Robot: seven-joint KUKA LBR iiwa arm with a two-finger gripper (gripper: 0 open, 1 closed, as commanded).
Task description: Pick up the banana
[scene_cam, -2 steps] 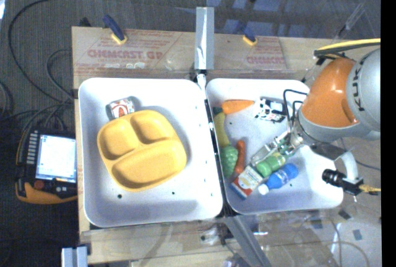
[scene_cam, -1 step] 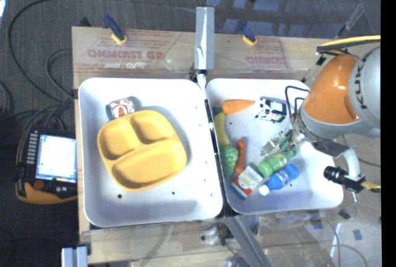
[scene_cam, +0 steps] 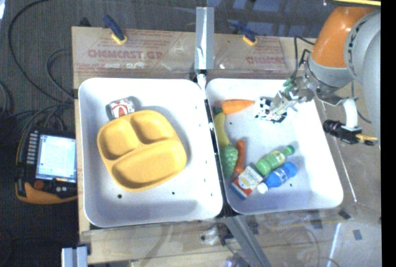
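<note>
The gripper point(scene_cam: 281, 103) was positioned over the right bin point(scene_cam: 322, 182), well apart from the banana point(scene_cam: 220, 128); jaw state could not be determined.

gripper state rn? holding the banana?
Gripper: cannot tell open or shut; over the right bin's far end, above a black-and-white toy. Banana lies by the divider, not held.

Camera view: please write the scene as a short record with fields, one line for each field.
left bin: yellow divided tray, small can touching its upper left rim
right bin: banana, carrot, bottles, small carton, other items
banana: by the left wall, lying lengthwise
carrot: just above the banana
green bottle: lying above the blue bottle
tool: over the upper right bin, near a black and white item
tool contents: cannot tell
</note>
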